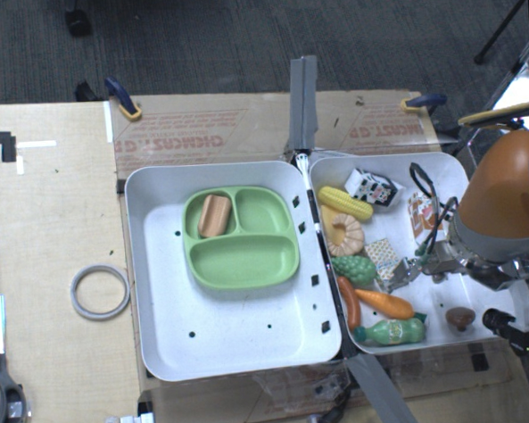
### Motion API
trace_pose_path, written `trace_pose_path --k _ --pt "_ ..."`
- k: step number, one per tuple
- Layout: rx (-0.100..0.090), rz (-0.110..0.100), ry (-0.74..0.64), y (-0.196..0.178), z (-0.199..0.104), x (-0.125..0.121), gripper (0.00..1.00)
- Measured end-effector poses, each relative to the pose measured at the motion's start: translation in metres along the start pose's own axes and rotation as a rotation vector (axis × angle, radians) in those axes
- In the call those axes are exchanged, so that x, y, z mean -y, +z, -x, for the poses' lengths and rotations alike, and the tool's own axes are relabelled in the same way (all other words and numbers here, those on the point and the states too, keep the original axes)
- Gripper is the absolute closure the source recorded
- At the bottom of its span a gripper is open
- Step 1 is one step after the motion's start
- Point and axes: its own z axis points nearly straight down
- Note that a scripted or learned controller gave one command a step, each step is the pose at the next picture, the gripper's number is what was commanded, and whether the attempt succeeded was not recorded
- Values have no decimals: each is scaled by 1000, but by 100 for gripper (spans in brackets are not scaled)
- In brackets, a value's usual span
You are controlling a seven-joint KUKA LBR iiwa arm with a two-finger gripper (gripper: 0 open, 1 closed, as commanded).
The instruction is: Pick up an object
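Observation:
The right bin point(449, 163) holds several toy foods. Along its left side lie a yellow corn cob point(344, 202), a tan ridged pastry point(344, 233), a green bumpy piece point(354, 268), a red sausage point(349, 301), an orange carrot point(385, 303) and a green bottle point(393, 332). A black-and-white box point(370, 188) sits at the back, and a red-and-white packet point(420, 214) lies right of it. A brown lump point(459, 317) rests near the front right. My gripper point(409, 271) hangs low over the middle of this bin, beside a checkered piece point(380, 254) and just above the carrot.
The left bin point(153, 284) carries a green divided plate point(245, 256) with a tan bun piece point(214, 215) in its back left compartment. A grey tape ring point(100, 290) and scissors point(6, 392) lie on the bench to the left. The arm's orange band point(506, 187) covers the right bin's right side.

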Motion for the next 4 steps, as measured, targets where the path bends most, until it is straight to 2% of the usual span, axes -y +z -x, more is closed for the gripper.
trace_pose_path --k 1,2,3,4 --pt "1 2 -398 32 -34 6 0" --pt "3 4 -550 31 8 6 0" --pt "0 3 -546 24 9 5 100" --pt "3 2 -554 -68 -40 -53 100"
